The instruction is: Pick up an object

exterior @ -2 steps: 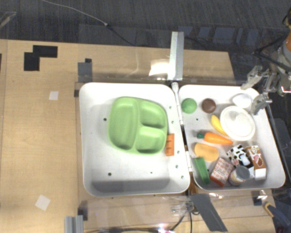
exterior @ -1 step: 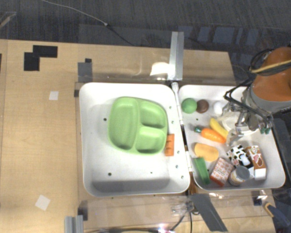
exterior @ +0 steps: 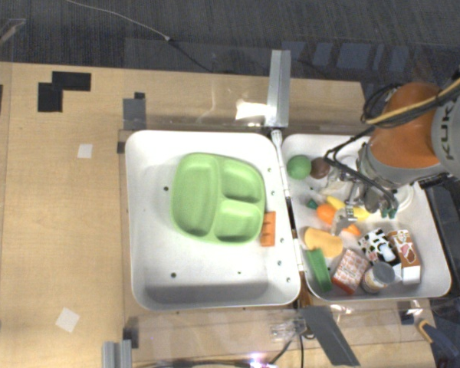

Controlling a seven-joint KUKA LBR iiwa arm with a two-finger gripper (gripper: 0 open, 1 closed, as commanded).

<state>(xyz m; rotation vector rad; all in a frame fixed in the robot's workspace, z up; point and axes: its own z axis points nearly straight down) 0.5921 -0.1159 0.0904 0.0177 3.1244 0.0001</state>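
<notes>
The right bin (exterior: 437,271) holds a heap of small objects. Among them are a green ball (exterior: 297,165), a yellow piece (exterior: 335,202), an orange piece (exterior: 325,215), a pale orange wedge (exterior: 324,240), a green stick (exterior: 317,270), a red packet (exterior: 349,271), a can (exterior: 379,275), a black-and-white cow-patterned toy (exterior: 376,244) and a small carton (exterior: 406,253). My gripper (exterior: 354,208) hangs low over the middle of this heap, just right of the yellow and orange pieces. The arm's body covers the bin's upper right part.
The left bin (exterior: 149,263) carries a green divided plate (exterior: 217,197), with an orange block (exterior: 267,228) by its right edge. A metal post (exterior: 278,90) stands behind the wall between the bins. Wooden bench lies to the left.
</notes>
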